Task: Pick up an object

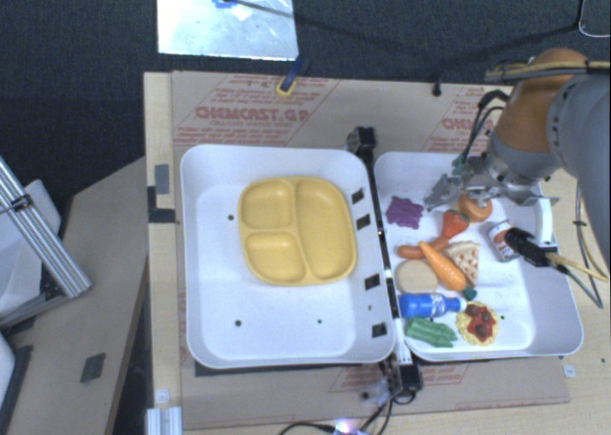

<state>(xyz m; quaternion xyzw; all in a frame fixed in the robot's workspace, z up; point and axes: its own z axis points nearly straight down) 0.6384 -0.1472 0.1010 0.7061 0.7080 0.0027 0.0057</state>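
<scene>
Divided tray in left bin; toy foods clustered in right bin.

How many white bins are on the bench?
2. The left bin holds a yellow divided plate. The right bin holds the toy food, with the pincer above its far end.

Grey arm with orange band, seemingly thin cables trailing, metallic pincer.

Fixed overhead cam, slanted down on both bins.
</scene>
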